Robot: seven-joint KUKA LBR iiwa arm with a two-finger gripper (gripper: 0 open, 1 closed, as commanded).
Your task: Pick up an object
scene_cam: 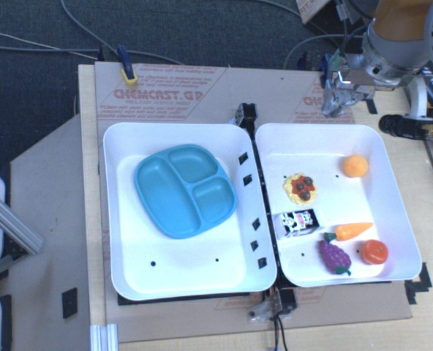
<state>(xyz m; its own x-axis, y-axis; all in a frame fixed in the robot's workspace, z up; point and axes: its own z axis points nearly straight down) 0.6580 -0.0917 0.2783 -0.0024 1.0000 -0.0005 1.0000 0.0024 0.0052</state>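
My gripper (336, 99) hangs above the bench just behind the far rim of the right bin (392, 174), well clear of everything in it. In that bin lie an orange ball (355, 166), a small round pizza toy (301, 188), a black and white milk carton (298, 221), a carrot (352, 231), a purple grape bunch (333, 256) and a red tomato (374, 251). Nothing shows between the gripper's fingers.
The left bin (121, 218) holds a blue divided plate (185, 189). Black clips (244, 159) run along the seam between the two bins. A blue and yellow clamp (126, 68) sits at the cardboard's far left corner. Cables lie on the dark floor behind.
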